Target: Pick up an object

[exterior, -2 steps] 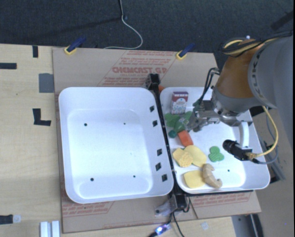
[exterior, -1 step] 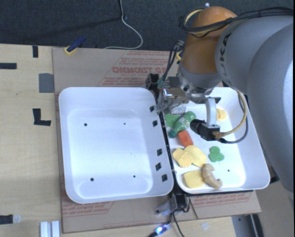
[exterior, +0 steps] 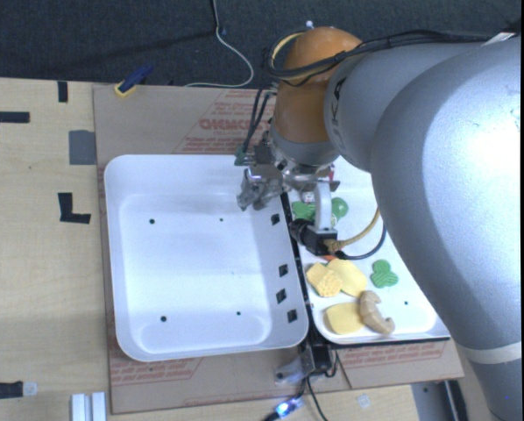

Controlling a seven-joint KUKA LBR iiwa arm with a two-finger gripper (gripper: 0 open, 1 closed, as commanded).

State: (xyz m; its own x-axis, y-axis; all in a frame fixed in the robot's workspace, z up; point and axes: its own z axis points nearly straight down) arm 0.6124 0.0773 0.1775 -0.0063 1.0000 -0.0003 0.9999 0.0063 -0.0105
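Above two shallow white bins set side by side on a cardboard-covered table (exterior: 157, 117), a grey robot arm (exterior: 437, 174) with an orange band (exterior: 308, 77) reaches in from the right. Its gripper (exterior: 264, 187) hangs over the shared wall between the bins, near their far end. Whether the gripper is apart or together cannot be told from this angle, and nothing can be seen between its tips.

The left bin (exterior: 122, 235) is a plain white tray with a few small dark dots on its floor. The right bin (exterior: 420, 327) holds the objects to choose from, all small toy foods. A yellow corn cob (exterior: 323, 279) lies nearest the dividing wall, touching a pale yellow piece (exterior: 350, 279) beside it. A second pale yellow block (exterior: 341, 318) sits at the near end, with a tan curved piece (exterior: 373, 312) resting against it. A green leafy piece (exterior: 384, 274) lies just beyond these, and more green pieces (exterior: 323, 207) sit partly hidden under the wrist.

From the gripper, the yellow cluster lies toward the camera and slightly right, inside the right bin. The likely next move is a shift that way and down. The corn cob's long axis runs roughly across the bin.

Red mirrored printing (exterior: 223, 125) on the cardboard behind the bins cannot be read. Black marks (exterior: 284, 270) line the dividing wall.
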